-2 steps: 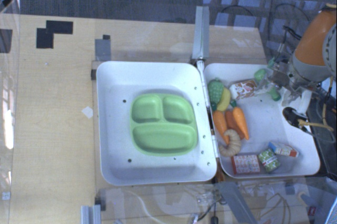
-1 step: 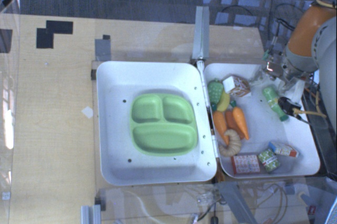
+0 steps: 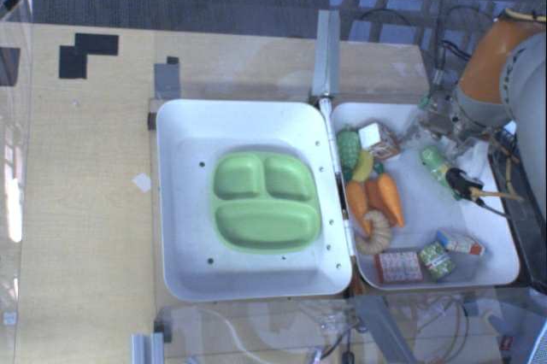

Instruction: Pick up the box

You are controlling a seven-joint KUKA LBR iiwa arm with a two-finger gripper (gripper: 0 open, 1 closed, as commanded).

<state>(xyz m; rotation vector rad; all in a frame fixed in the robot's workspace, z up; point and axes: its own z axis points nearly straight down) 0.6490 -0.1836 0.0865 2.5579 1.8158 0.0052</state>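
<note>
At the near edge of the right bin (image 3: 511, 268), three small packages are seen: a red-patterned box (image 3: 399, 266) lying flat, a green carton (image 3: 438, 260) touching its right side, and a white, red and blue box (image 3: 460, 243) just beyond that. Further in, a ring-shaped pastry (image 3: 373, 231) rests against two toy carrots (image 3: 378, 199), with a yellow banana (image 3: 363, 166) and a green ribbed vegetable (image 3: 348, 147) behind them. A small white-topped box (image 3: 373, 137) is found near the far left of this bin.

The left bin (image 3: 179, 183) is occupied by a green compartment tray (image 3: 264, 202) lying flat at its middle.

The gripper (image 3: 446, 125) is seen at the far right of the right bin, with a pale green item (image 3: 435, 159) just in front of it. Whether the fingers are spread or closed cannot be told. The red-patterned box lies well apart from the gripper, nearer the camera and slightly left. The wooden surface (image 3: 85, 183) extends to the left.
</note>
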